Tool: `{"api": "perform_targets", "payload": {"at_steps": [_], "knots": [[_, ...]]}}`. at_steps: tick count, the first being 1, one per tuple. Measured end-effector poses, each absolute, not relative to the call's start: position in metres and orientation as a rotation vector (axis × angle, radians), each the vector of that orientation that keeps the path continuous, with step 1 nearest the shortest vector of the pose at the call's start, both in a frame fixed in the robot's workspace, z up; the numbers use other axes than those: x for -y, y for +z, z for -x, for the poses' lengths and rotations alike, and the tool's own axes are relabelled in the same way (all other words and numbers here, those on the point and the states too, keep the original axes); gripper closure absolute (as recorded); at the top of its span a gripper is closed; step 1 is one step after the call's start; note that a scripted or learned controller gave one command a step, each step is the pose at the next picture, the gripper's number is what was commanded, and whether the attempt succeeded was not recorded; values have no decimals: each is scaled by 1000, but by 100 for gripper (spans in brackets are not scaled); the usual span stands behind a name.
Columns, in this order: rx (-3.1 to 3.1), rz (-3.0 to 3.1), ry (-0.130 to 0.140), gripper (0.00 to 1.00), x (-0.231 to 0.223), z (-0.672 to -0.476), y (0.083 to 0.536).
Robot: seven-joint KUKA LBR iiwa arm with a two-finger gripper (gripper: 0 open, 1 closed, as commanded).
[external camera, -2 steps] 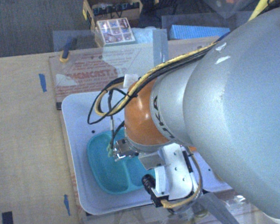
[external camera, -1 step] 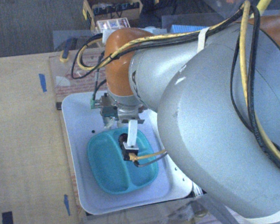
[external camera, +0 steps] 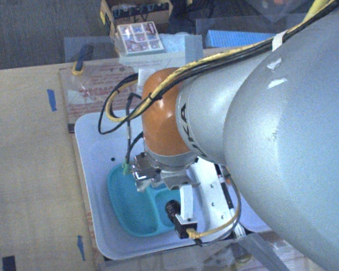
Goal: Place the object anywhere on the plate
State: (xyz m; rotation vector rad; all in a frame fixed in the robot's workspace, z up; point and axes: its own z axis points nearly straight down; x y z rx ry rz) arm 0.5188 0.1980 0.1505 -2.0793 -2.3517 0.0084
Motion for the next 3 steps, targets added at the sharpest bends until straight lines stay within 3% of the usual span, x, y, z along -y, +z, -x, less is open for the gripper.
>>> {"api": "perform_targets", "payload": {"at_steps": [1, 2, 3], "knots": [[2336, 2102, 4, 100, -203, -550, 178], [2207, 2237, 4, 100, -221, -548, 249], [1820, 2563, 3, 100, -207, -598, 244]]}}
